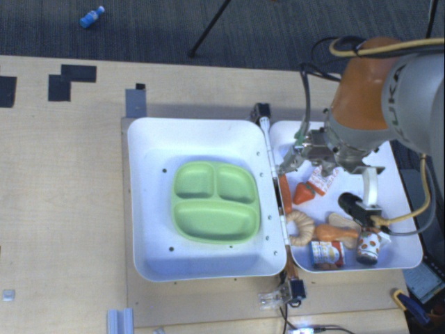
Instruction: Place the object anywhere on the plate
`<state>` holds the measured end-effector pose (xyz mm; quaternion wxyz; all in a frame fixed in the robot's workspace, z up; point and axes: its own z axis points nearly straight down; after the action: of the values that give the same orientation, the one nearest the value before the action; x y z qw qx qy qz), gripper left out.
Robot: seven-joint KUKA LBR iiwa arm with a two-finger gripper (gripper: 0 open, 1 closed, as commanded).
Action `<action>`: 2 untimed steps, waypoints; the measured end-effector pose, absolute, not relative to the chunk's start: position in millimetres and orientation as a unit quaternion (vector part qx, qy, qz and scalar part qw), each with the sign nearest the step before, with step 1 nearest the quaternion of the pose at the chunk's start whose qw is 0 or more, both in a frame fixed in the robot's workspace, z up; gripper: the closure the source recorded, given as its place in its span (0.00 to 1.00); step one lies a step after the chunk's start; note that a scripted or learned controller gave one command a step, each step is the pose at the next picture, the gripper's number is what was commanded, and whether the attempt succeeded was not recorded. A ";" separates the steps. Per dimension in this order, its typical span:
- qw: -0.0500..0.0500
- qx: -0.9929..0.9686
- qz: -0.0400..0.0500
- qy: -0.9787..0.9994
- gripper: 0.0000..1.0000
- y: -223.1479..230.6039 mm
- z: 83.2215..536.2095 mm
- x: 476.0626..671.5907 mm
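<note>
- The tool [306, 160] is hanging low over the upper left part of the right bin [400, 186], under the grey and orange arm [379, 89]; whether it is spread or pressed together I cannot tell, and nothing is showing as pinched in it.
- The objects are lying in the right bin just below and beside the tool: an orange carrot-like piece [303, 193], a red-and-white packet [321, 180], a pretzel-like piece [302, 226], a small can [327, 254].
- The green plate [212, 202] is sitting in the left bin [149, 158], well apart to the tool's left, across the wall where the bins are meeting.
- Judging from this, the coming move is turning on a carry leftward over that wall, once something is gripped.
</note>
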<state>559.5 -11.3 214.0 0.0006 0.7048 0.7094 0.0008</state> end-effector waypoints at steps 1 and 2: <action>0.001 0.705 0.001 0.709 0.00 -11.3 214.0 559.5; 0.001 0.705 0.001 0.709 0.00 -11.3 214.0 559.5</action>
<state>559.5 -11.3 214.0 0.0006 0.7048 0.7094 0.0008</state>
